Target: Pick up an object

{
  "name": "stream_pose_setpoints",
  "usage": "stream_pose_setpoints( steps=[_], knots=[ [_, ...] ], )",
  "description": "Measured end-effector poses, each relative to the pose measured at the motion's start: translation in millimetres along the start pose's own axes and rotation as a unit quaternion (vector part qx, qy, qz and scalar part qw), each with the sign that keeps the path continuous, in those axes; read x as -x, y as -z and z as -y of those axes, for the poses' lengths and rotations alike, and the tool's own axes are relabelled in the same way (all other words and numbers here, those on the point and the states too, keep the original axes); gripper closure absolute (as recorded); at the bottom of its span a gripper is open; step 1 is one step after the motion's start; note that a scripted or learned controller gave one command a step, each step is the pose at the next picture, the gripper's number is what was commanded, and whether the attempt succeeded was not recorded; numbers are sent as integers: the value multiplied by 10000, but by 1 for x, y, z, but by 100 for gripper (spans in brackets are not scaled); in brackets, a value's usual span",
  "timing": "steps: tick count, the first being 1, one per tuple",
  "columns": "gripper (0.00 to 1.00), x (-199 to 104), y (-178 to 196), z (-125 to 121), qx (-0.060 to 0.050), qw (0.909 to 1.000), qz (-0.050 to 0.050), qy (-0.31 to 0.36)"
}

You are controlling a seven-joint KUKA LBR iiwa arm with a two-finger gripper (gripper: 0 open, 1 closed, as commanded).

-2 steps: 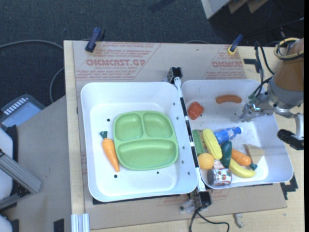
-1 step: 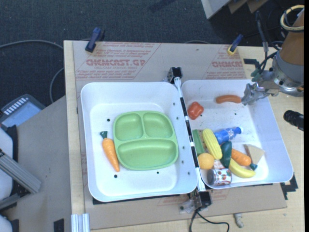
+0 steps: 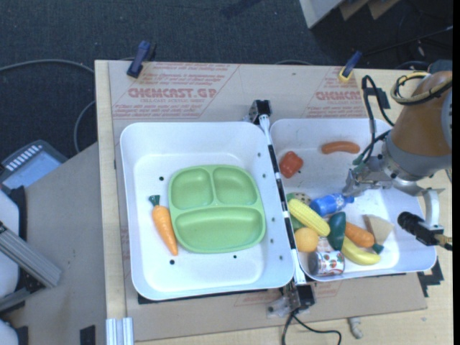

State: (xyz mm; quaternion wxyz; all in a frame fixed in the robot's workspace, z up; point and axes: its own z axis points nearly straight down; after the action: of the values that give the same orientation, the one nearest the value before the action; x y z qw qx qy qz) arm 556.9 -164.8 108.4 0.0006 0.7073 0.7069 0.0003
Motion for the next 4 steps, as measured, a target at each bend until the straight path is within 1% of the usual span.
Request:
stream_pose_setpoints(
  steps=[1, 2, 3, 4],
  knots=[
    [0, 0, 0, 0, 3, 10000, 5, -1],
    [0, -56, -24, -82, -20, 10000, 34, -10],
    [0, -37, -24, -80, 0, 10000, 5, 1],
    [0, 23, 16, -72, 5, 10000, 11, -2]
  ],
)
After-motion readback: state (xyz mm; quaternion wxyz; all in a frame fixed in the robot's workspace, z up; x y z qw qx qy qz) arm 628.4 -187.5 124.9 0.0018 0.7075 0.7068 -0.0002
